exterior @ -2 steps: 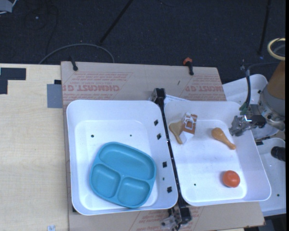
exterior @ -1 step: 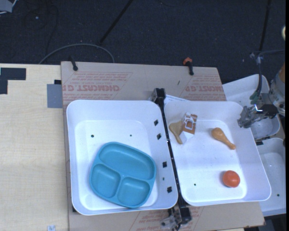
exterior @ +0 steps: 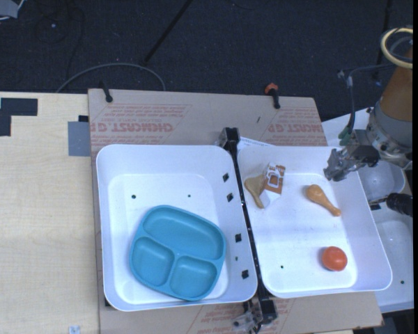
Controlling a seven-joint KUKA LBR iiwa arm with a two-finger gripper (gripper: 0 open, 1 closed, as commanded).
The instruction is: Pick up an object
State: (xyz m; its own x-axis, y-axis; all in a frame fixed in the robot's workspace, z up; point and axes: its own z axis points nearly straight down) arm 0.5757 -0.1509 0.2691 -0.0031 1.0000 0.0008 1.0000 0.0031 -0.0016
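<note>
Claw (exterior: 343, 164) hangs at the right bin's (exterior: 292, 284) upper-right edge; can't tell its state. Closest target's the orange pear-shaped plastic gourd (exterior: 323, 200) mid-right of the frame: probably light, stiff and slick, so I'd pinch its fat end

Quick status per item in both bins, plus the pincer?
Blue plate: flat, right way up, left bin.
Tomato: loose, right bin.
Orange drumstick: lying flat, untouched.
Tan piece: lying beside the brown-and-white scrap.
Pincer: above the right bin's far edge, holding nothing.
</note>
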